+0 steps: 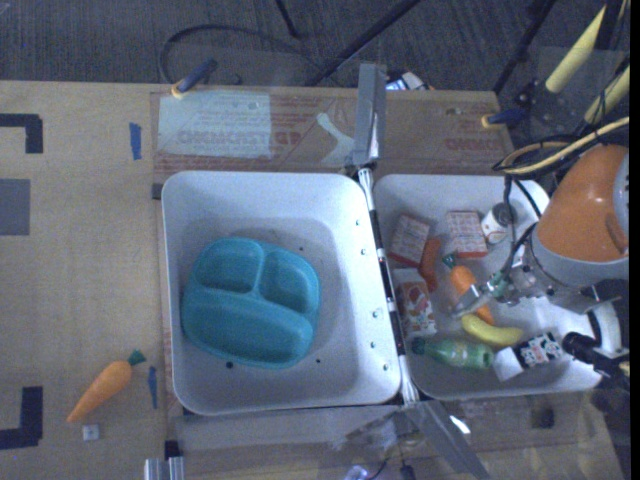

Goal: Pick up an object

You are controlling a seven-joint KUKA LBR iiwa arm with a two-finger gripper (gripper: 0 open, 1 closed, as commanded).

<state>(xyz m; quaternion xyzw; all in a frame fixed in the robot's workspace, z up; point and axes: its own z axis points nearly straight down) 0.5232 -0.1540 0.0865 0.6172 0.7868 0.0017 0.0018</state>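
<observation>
End effector (492, 290) hangs over the right bin (440, 190), grip state indiscernible. Beneath it, near the bin's middle, lies an apparent toy banana (490, 330): light, stiff, slippery; grasp across its midsection.

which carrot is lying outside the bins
The carrot on the bench, left of the left bin, green top pointing up-right. The other carrot lies in the right bin, beside the gripper.

The wooden bench (80, 248) bore two white bins side by side, the left bin (180, 208) and the right bin (400, 190). A toy carrot (100, 389) lay on the bench just left of the left bin.
</observation>
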